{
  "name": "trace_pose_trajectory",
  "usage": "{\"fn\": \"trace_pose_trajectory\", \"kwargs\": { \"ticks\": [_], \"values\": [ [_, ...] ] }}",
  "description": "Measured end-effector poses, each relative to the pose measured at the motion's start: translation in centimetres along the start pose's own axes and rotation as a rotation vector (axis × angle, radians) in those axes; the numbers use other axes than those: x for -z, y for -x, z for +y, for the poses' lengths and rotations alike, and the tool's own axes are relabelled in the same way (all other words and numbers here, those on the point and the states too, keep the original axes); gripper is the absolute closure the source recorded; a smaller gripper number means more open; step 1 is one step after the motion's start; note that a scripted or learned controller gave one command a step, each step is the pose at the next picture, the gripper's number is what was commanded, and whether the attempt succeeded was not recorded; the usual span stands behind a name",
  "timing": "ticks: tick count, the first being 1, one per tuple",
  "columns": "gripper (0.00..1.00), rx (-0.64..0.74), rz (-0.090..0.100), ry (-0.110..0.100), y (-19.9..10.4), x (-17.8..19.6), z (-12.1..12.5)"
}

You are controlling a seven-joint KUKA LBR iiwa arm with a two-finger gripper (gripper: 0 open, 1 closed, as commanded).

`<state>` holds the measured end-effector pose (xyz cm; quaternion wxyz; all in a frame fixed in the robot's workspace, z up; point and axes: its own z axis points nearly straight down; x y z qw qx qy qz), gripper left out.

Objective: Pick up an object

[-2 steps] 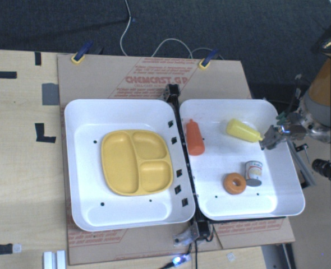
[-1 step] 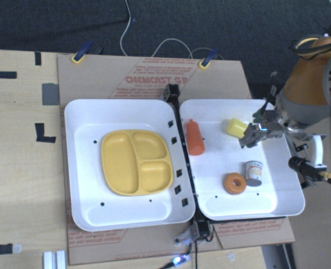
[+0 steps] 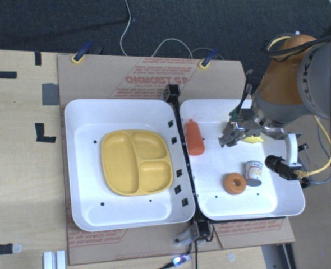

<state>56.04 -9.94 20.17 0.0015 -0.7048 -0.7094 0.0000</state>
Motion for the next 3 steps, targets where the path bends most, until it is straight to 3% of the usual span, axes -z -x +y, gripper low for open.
{"fn": "trace_pose_trajectory", "kwargs": {
  "ticks": [1, 3],
  "values": [
    [1.0, 0.002, 0.0, 0.001, -6.4, 0.3, 1.1],
    [1.0, 0.001, -0.001, 0.001, -16.0, 0.2, 3.7]
  ]
}}
